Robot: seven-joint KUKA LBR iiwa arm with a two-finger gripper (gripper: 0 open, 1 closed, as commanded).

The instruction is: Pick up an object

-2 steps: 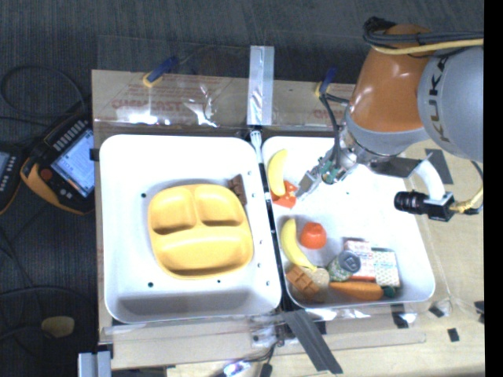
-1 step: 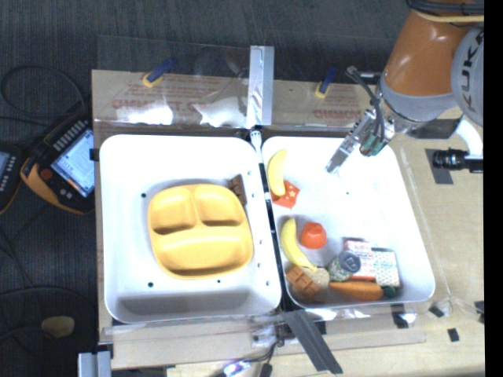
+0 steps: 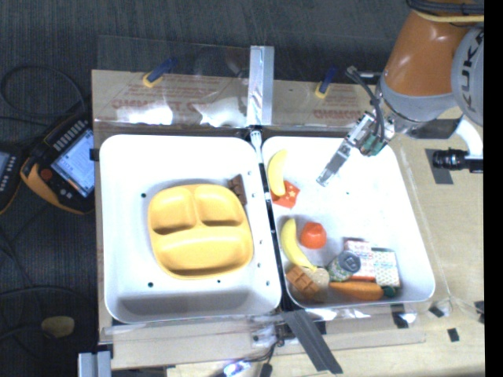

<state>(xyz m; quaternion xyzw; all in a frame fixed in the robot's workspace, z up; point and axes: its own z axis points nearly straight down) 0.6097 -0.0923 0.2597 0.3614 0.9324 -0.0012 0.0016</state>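
My gripper (image 3: 324, 177) hangs over the upper middle of the right bin (image 3: 413, 210), slanting down and left from the orange-banded wrist. Its fingers look pressed together into one thin bar with nothing between them. To its left, a small banana (image 3: 277, 171) lies against the bin's left wall with a red piece (image 3: 288, 195) just below it. Lower in the bin are a second banana (image 3: 291, 242), a red-orange round object (image 3: 313, 235), a brown bread-like item (image 3: 305, 280), a carrot (image 3: 357, 290), a small can (image 3: 346, 265) and a printed box (image 3: 376, 264).
The left bin (image 3: 126, 179) holds a yellow divided plate (image 3: 200, 230) with a small brown item (image 3: 236, 187) at its upper right corner. A raised divider (image 3: 266, 210) separates the two bins. White bin floor lies bare beneath and to the right of the gripper.
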